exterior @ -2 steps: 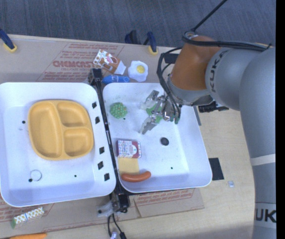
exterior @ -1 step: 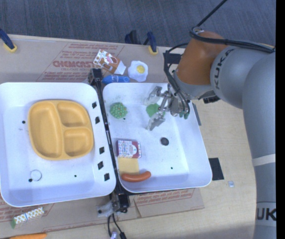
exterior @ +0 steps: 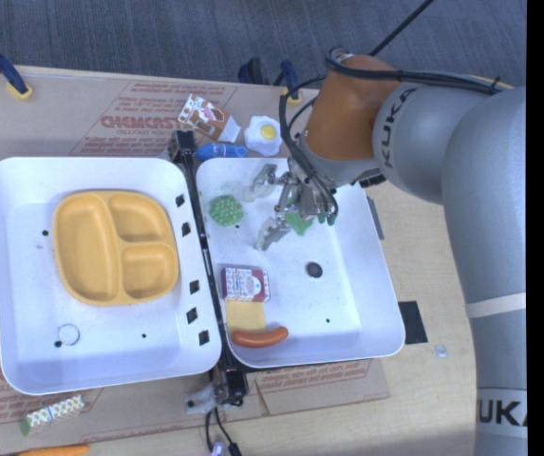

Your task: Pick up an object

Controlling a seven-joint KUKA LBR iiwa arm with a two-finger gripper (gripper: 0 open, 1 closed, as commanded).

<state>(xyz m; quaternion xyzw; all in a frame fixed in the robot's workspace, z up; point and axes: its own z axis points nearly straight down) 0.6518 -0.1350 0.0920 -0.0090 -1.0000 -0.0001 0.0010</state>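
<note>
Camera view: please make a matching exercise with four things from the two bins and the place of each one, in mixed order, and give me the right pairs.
Things:
1. yellow divided plate
2. hot dog
3. green ball
4. fried egg

Places:
A. near front edge of the right bin
B. outside the bins, behind the right one
C. in the left bin
D. in the right bin, near its left wall, toward the back

Pairs: 1-C, 2-A, 3-D, 4-B

You have the right bin (exterior: pixel 371 293) as your landmark. Inside it, the broccoli (exterior: pixel 225 210) lies toward its far left, the packet (exterior: pixel 245 283) and sausage (exterior: pixel 259 336) near its front left. Left of it, the neighbouring bin (exterior: pixel 15 255) holds a divided plate (exterior: pixel 115 246).
</note>
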